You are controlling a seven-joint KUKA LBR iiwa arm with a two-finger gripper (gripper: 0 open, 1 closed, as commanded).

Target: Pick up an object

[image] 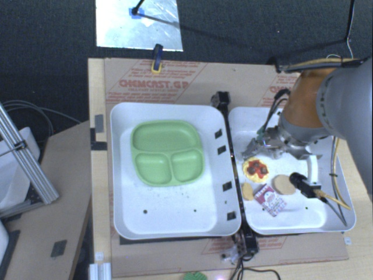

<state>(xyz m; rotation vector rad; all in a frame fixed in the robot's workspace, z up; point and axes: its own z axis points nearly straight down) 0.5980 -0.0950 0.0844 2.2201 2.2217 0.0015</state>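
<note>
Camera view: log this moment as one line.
arm: over right bin | hand: above pizza toy | green tray: left bin | nothing lifted

Arm point(344, 101) was grey, a fat rounded link with a smooth matte shell. Orange band point(304, 101) sat just above the wrist, wide and glossy. Below it came a grey wrist flange point(300, 134), then silver metal gripper hardware point(269, 144) with bare machined faces. A thin dark cable point(271, 114) looped along the band to the gripper. A yellowish cable point(317, 63) ran over the top of the link.
</note>
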